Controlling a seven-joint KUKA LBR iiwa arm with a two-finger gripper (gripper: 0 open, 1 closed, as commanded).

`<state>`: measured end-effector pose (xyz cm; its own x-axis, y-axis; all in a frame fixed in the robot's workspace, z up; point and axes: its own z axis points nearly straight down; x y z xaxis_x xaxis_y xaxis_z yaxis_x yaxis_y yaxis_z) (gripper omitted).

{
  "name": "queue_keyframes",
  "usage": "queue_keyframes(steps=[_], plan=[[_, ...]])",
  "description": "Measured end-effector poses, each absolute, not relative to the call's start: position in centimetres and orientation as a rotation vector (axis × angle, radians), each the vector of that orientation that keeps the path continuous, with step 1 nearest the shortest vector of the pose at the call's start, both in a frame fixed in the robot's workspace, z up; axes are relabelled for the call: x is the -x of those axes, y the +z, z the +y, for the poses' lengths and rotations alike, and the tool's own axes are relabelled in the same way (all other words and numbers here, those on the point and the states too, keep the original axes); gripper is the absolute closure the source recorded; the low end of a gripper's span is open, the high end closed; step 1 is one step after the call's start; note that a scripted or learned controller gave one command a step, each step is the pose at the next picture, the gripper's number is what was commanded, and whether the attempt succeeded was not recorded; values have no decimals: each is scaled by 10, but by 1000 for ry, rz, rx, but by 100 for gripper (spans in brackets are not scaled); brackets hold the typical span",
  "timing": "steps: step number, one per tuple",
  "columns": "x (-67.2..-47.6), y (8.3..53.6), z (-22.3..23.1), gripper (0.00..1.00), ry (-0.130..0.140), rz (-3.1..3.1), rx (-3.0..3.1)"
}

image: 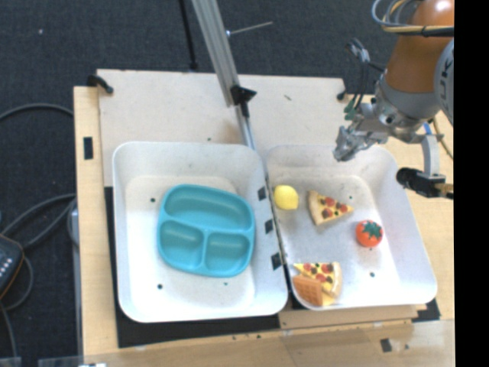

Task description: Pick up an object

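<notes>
Triangular toy pizza slice with red topping (pixel 329 207) seen mid right-hand white bin (pixel 409 228), long axis left-right, tip right. Yellow lemon-like ball (pixel 286 197) just beside, left. Two-finger gripper (pixel 345 148) poised above far rim, up-right of slice; jaw state cannot be told.

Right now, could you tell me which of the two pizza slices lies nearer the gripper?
The slice in the middle of the right bin, beside the lemon. The other slice leans at that bin's near edge, farther from the gripper.
</notes>
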<state>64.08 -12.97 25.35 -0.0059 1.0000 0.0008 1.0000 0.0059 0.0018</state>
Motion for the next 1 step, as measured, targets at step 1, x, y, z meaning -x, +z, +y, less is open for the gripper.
queue_keyframes(steps=[1], plan=[[-616, 260, -80, 100, 2, 2229, -2215]])
